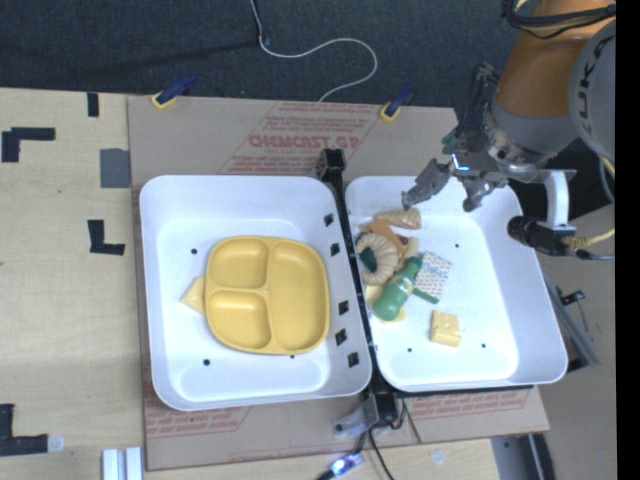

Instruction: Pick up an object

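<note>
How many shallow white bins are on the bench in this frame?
2. The left shallow white plastic bin holds a yellow divided plastic tray. The right shallow white plastic bin holds a small pile of toy items, below the hand.

We see even, fairly bright overhead light with soft shadows. The white bins come close to washing out, the dark backdrop loses detail, and the whole frame looks slightly soft and grainy to us.

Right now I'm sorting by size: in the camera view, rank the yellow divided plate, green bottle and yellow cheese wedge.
1. Yellow divided plate
2. Green bottle
3. Yellow cheese wedge
</note>
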Robot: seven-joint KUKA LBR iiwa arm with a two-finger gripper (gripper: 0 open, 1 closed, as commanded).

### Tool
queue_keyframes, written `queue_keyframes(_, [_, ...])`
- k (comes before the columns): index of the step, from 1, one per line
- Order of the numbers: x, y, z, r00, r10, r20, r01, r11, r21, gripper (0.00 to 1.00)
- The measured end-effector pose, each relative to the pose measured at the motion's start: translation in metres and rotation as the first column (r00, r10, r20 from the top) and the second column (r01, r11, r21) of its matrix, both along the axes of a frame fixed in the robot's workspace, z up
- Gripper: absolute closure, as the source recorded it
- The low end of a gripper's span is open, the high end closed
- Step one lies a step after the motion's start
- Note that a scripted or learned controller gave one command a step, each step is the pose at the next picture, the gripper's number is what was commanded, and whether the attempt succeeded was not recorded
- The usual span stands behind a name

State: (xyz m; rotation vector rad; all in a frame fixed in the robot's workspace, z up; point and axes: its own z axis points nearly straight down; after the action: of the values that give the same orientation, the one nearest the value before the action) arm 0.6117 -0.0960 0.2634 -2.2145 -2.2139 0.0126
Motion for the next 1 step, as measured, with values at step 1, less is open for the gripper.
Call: queue_keyframes(1, [0.0019,0.0,0.0064,1.0,0.002,0.011,-0.002,1.0,-0.001,0.0])
